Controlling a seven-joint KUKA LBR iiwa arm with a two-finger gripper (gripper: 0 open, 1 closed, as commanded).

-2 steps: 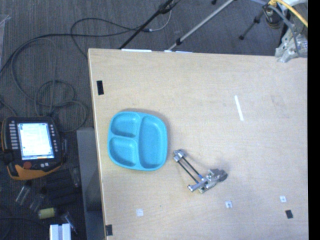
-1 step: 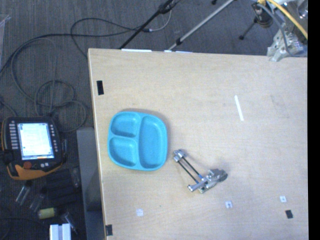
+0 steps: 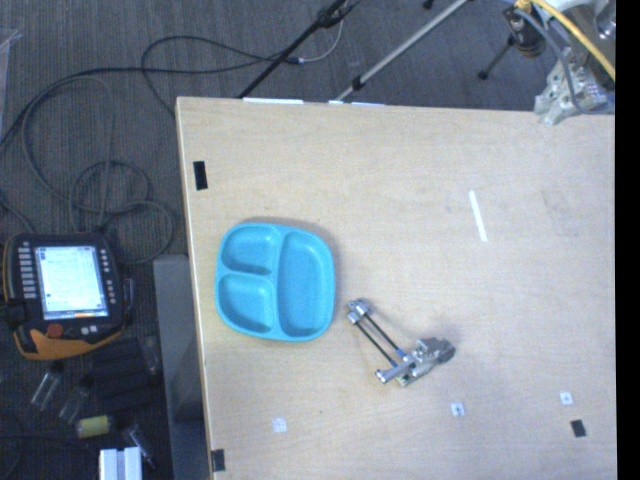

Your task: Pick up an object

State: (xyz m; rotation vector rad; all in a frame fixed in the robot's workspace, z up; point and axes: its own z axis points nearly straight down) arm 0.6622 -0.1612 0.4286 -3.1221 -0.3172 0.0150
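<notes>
The wooden bench (image 3: 420,188) carries a blue divided plate (image 3: 276,281) near its left edge. It looks light, stiff and slick, probably best pinched at the raised rim. Just right of it lies a metal tool (image 3: 398,346), likely heavier, graspable across its twin rods. The gripper (image 3: 568,96) hangs well apart, upper right; whether open or closed I cannot tell.

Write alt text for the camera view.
A blue three-compartment plate lies on a tan bench, with a metal clamp-like tool just beside it toward the right. The robot's pincer hangs over the bench's far right corner, away from both.
</notes>
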